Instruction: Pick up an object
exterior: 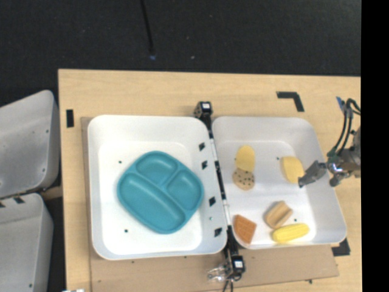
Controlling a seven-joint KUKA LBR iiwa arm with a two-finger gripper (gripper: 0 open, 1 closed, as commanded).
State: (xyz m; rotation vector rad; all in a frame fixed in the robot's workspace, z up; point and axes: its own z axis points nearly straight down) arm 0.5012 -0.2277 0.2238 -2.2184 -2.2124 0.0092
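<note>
Two shallow white bins side by side on wooden bench (pixel 152 90). In left bin (pixel 109 132): teal divided plate (pixel 160 191), lying flat, near middle, a bit tilted in plan. In right bin (pixel 316 212): six food items. Pale yellow oval piece (pixel 245 157) at upper centre, touching round cookie w/ dark dots (pixel 244 179) just below it. Yellow chunk (pixel 292 169) to the right of those, apart from them. Tan bread-like piece (pixel 278 213) lower down, yellow corn-like piece (pixel 290 232) just beside it toward front rim. Orange wedge (pixel 244 229) at front left corner, near divider btw. bins. Gripper (pixel 317 173) at right side of right bin, just beside yellow chunk; cannot tell if touching. Fingers: cannot tell if open or closed; nothing seen btw. them.
</note>
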